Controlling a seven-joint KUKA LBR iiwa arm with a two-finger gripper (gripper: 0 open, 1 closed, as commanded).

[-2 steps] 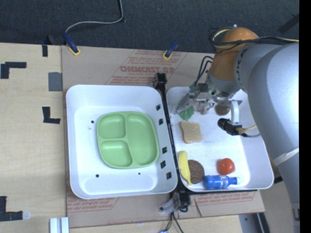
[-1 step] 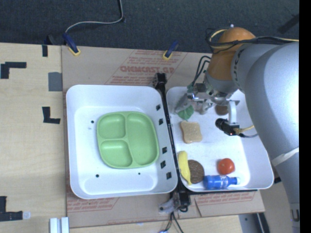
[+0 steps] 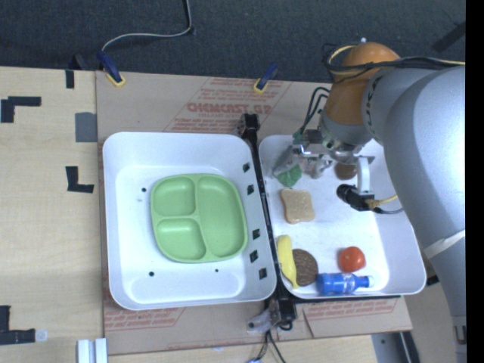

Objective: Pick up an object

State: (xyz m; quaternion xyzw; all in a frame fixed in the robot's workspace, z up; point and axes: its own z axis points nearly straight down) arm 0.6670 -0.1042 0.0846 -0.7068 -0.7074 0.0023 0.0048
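Note:
My gripper point(image 3: 304, 165) hangs low over the far left part of the right bin point(image 3: 393, 237), and its fingers stand apart, so it is open. A small green object point(image 3: 289, 177) lies just under and beside the left finger; I cannot see it clamped. A slice of bread point(image 3: 297, 206) lies a little nearer the front. At the front of this bin are a yellow banana point(image 3: 284, 257), a round brown cookie point(image 3: 305, 266), a red tomato point(image 3: 351, 259) and a blue bottle point(image 3: 342, 283). A small brown thing point(image 3: 345, 170) sits right of the gripper.
The left bin point(image 3: 125, 203) holds a green divided plate point(image 3: 199, 218). A black divider point(image 3: 257, 203) runs between the two bins. The arm's grey body point(image 3: 423, 142) covers the right bin's far right side.

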